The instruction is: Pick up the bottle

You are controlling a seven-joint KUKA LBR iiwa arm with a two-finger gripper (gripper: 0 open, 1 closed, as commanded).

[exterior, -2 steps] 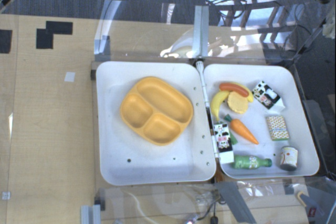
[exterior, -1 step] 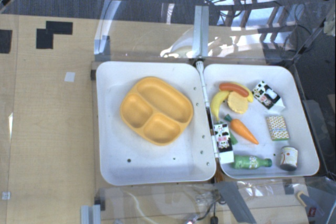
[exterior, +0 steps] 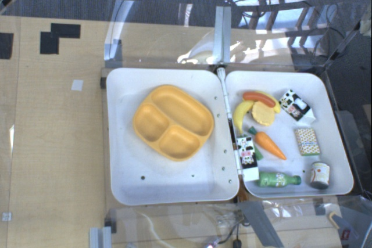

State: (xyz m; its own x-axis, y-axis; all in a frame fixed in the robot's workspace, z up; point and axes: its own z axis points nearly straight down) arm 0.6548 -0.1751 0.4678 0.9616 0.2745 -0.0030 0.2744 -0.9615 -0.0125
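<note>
A green bottle (exterior: 278,179) lies on its side near the front edge of the right bin (exterior: 331,107), its neck pointing right. A cow-patterned carton (exterior: 246,154) lies just to its upper left, and a small can (exterior: 319,175) stands to its right.
The right bin also holds a banana (exterior: 240,114), a sausage (exterior: 260,98), a yellow round piece (exterior: 263,115), a carrot (exterior: 271,145), a second cow-patterned carton (exterior: 294,105) and a cracker box (exterior: 306,141). A yellow divided plate (exterior: 172,121) sits in the left bin (exterior: 125,177).
</note>
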